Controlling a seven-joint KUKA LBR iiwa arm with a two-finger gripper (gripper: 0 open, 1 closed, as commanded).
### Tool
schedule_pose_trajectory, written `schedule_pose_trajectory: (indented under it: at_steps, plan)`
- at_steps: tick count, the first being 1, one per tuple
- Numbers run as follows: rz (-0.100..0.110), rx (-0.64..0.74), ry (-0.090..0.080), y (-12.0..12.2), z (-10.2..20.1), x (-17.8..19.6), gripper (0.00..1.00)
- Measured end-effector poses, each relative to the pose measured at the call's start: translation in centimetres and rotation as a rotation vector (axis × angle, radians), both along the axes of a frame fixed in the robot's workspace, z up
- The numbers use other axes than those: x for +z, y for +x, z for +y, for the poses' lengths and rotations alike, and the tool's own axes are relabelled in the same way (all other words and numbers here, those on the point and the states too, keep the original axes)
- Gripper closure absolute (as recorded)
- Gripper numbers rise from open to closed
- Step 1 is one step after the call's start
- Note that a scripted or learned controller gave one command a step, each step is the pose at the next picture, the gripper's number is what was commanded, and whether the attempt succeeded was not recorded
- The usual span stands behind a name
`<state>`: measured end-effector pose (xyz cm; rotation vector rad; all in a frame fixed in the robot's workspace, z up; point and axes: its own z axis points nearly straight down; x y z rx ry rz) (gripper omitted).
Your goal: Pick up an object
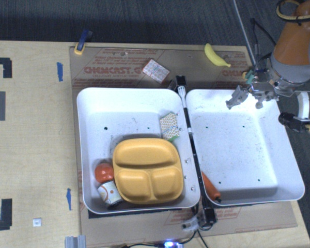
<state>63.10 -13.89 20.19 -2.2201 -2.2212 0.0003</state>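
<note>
My gripper (246, 101) hangs over the far edge of the right bin (248, 159), fingers spread open with nothing between them. The left bin (90, 118) holds a yellow divided tray (147, 169), a red-orange ball (104, 171) and a small white and orange can (109, 191) at its left side, and a patterned packet (169, 125) behind it near the bin's right wall. All of these lie well to the left of the gripper.
A yellow banana (216, 56) and a patterned square card (155, 70) lie on the cardboard behind the bins. An orange carrot-like piece (211, 186) sits in the gap between the bins at the front. A blue and yellow clip (82, 41) marks the board's far left corner.
</note>
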Motion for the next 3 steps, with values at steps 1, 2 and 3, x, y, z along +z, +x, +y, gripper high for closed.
schedule_pose_trajectory:
  at_steps: [1,2,3]
  plan:
    - [-0.003,0.001,-0.001,0.1,0.0,1.1,1.00]
    - [0.001,0.001,0.001,-6.7,5.1,5.7,1.00]
    - [0.001,0.001,0.000,-10.1,11.5,5.5,1.00]
